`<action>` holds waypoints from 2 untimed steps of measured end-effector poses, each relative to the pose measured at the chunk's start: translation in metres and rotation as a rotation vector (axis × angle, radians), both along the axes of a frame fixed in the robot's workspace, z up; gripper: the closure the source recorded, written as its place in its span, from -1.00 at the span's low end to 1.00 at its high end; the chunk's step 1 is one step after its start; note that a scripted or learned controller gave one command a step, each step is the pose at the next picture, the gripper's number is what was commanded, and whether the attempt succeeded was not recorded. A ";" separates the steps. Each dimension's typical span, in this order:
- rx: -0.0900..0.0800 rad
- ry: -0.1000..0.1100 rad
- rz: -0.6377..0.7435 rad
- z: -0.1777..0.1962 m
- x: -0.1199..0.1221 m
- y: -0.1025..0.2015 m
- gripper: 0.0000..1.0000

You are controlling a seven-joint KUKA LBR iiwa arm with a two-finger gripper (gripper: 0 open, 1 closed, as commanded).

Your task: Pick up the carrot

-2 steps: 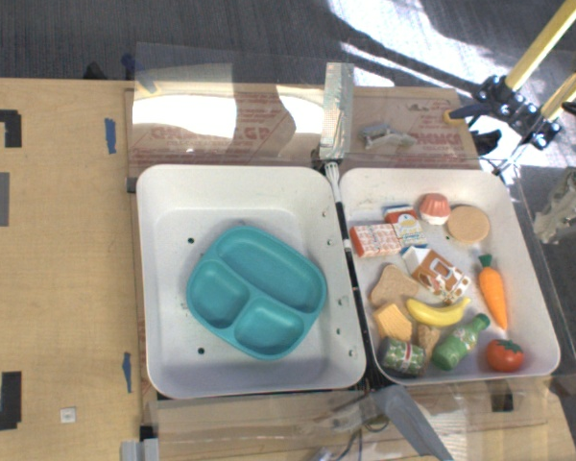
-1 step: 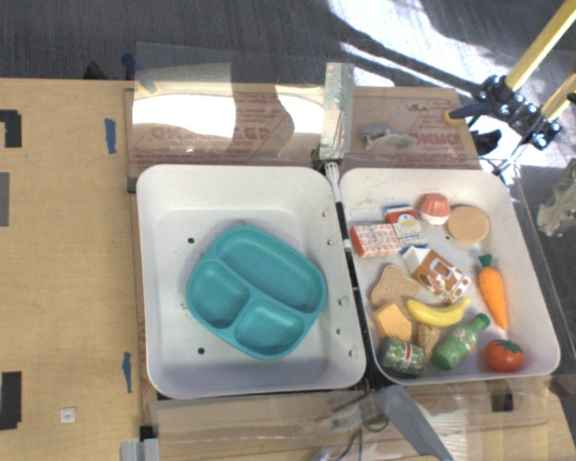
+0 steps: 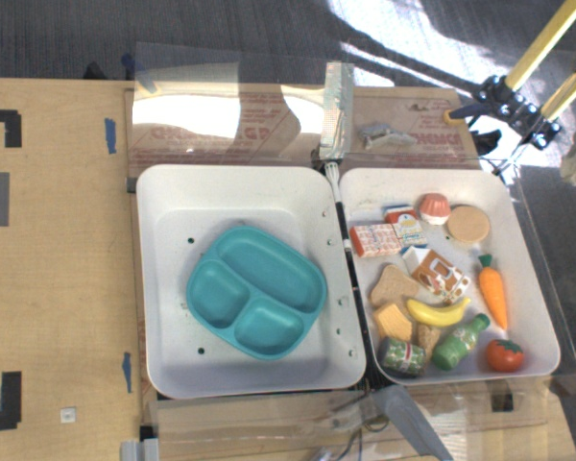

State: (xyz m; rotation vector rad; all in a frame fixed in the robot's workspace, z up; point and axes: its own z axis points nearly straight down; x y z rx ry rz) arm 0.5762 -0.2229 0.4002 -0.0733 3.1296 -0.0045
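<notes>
Orange carrot [image 3: 492,295] lies near right bin [image 3: 542,286] wall.

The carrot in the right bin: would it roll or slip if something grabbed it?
The carrot looks like a smooth, tapered toy, so it may well roll if nudged sideways. Its glossy surface suggests it could slip from a grip toward the narrow tip. It lies close to the banana and near the tomato, so a push would probably bump them.
</notes>
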 end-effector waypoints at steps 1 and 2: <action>-0.003 -0.012 0.000 0.013 0.002 0.001 1.00; -0.005 -0.023 -0.001 0.026 0.004 0.001 1.00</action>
